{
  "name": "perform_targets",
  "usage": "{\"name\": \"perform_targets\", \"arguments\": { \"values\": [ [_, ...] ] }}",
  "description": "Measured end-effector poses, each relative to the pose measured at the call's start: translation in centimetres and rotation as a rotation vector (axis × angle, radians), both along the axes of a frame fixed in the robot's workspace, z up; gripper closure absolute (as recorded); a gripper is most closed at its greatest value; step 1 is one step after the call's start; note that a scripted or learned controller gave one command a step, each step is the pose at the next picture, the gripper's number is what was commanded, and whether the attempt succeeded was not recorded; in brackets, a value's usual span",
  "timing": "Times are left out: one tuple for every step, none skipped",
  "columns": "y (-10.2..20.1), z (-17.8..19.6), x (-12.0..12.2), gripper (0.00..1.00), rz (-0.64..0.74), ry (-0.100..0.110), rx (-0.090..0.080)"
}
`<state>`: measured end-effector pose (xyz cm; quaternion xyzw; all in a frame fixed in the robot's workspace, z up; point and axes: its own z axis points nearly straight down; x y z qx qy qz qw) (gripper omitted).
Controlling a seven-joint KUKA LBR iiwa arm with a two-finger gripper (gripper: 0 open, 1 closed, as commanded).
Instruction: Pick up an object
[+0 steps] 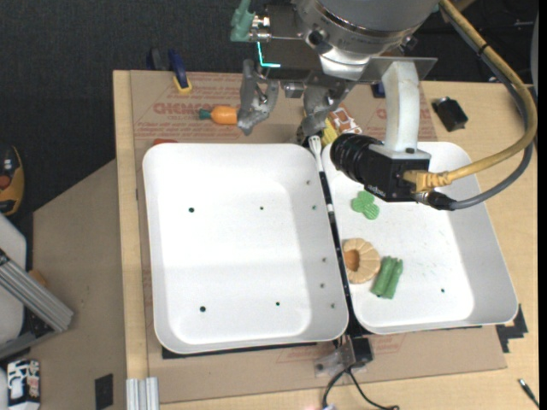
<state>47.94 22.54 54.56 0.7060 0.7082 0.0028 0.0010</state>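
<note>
Gripper (280, 118) sits at the far edge of the bench, above the rims of the two bins near their shared divider. Two metal fingers hang down, left one (253, 109) and right one (312, 120), w/ a clear gap between them. Gripper is released; nothing between the fingers.

Objects in right bin (479, 254), all on the near side of the gripper and toward the arm's side:
- Tan ridged round piece (360, 259): well apart from gripper, close to the divider. Roughly disc-shaped, no clear long axis; lies flat, ridges fanning outward.
- Dark green block (386, 278): touching or just beside the tan piece, on its side away from the divider; farthest item from gripper. Elongated; long axis runs near-to-far w/ a slight tilt, far end leaning away from the divider.
- Small light green piece (366, 205): between gripper and tan piece, nearer the gripper, partly tucked by the black camera unit (380, 169) on the wrist. Shape unclear, axis can't be told.
- Orange-white item (343, 124): just beside right finger, at the bin's far rim, partly hidden; orientation can't be told.

Left bin (171, 229): near side of gripper.

Outside bins: small orange object (223, 115) on cardboard, just beside left finger, apart from it. Long axis approx. left-right.
</note>
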Motion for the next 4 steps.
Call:
{"name": "perform_targets", "arguments": {
  "values": [
    [0.1,1.1,0.0,1.0,0.002,-0.004,0.002],
    [0.1,1.0,0.0,0.0,0.001,-0.003,0.001],
    [0.1,2.1,0.1,1.0,0.002,-0.007,0.003],
    [0.1,2.1,0.1,0.0,0.002,-0.005,0.002]
  ]
}}
